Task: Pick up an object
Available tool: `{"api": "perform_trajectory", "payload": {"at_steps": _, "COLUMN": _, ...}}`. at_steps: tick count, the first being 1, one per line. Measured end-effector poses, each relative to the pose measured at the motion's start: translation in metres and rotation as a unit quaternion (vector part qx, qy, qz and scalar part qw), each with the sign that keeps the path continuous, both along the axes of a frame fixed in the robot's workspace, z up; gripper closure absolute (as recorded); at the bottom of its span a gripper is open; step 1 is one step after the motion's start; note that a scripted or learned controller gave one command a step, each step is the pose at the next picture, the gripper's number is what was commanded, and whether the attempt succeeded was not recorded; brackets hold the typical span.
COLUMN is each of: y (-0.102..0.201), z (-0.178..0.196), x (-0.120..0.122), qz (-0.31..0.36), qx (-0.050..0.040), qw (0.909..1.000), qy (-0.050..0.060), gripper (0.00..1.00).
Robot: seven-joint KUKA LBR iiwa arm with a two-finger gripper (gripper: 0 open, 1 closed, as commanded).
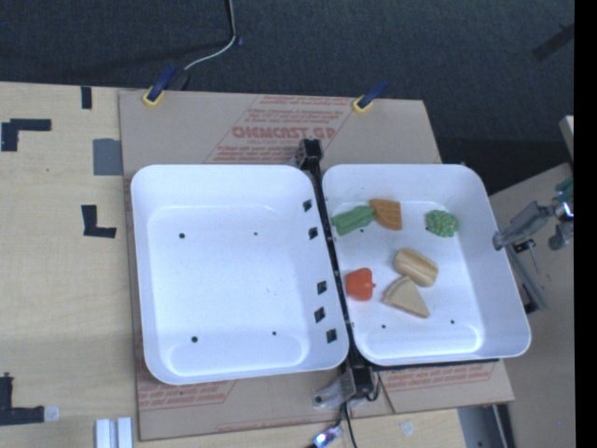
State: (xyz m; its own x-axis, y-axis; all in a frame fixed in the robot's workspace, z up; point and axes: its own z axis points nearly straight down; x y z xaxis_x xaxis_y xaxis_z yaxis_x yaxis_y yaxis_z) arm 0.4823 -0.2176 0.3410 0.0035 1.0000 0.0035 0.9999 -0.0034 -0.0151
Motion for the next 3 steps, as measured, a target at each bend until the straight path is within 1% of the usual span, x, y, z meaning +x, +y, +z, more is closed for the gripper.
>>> {"api": "perform_trajectory", "payload": {"at_steps": 1, "y": 0.009, "z": 0.169, "x": 0.002, "qz": 0.003, "qx": -0.0059, "qw": 0.9998, "qy": -0.017, "gripper": 0.0}}
{"api": "perform_trajectory", "payload": {"at_steps": 2, "y": -0.005, "z": -0.112, "x": -0.001, "qz": 0.001, "qx": 0.0009, "qw": 1.0, "qy": 0.001, "gripper": 0.0}}
{"api": "perform_trajectory", "payload": {"at_steps": 3, "y": 0.022, "z": 0.068, "x": 0.021, "qz": 0.005, "qx": -0.0047, "qw": 0.9998, "qy": -0.016, "gripper": 0.0}}
